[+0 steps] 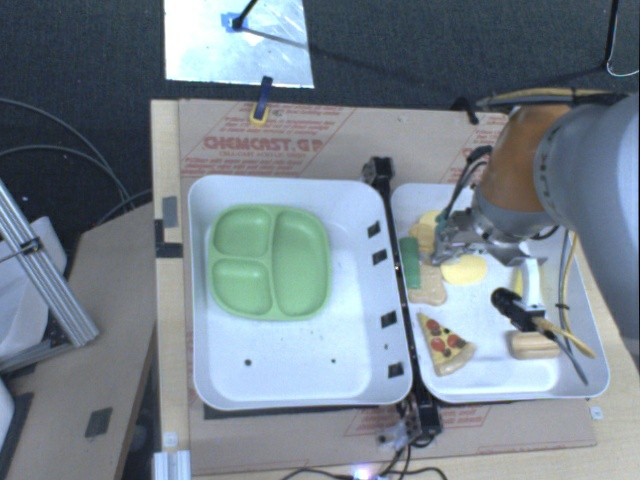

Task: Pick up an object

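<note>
Dark carpet is framing your bench as the gripper is hanging low over the right bin, w/ toy food crowding there, pizza slice incl., green plate sitting apart left.

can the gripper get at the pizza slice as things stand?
Probably yes. The pizza slice lies flat in the right bin, nothing on top of it, with bare floor around it. The gripper sits over the yellow pieces just above it in the camera view.

You get even, bright overhead light; glare whitens the foil sheet at upper left, and the image is slightly soft.
</note>
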Controlling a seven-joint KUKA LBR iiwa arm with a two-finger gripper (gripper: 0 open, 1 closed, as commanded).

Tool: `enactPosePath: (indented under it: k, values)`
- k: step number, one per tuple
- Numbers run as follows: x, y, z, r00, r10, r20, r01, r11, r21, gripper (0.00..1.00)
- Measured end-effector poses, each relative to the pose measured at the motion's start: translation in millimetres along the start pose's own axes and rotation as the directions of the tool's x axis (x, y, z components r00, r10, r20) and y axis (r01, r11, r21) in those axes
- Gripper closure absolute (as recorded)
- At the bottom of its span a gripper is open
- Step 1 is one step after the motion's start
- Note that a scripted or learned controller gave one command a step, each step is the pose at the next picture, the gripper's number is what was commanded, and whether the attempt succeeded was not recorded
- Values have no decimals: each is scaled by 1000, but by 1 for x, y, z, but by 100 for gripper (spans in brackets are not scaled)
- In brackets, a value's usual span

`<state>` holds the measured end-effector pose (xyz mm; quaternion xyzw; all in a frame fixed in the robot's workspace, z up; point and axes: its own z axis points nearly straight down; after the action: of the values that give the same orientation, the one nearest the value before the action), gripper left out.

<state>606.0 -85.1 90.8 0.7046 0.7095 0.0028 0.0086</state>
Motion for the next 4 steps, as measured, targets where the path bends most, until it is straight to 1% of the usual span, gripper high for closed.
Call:
enactPosePath:
  k: [1, 2, 3, 4]
  values:
    - [-1, -1, 1, 1000, 5, -3, -5, 1000, 1, 0]
    - [-43, 66, 6, 1000, 2, -5, -2, 1000, 6, 0]
    - [-46, 64, -32, 1000, 4, -7, -4, 1000, 9, 0]
    - [-45, 63, -32, 1000, 2, -7, -2, 1000, 13, 0]
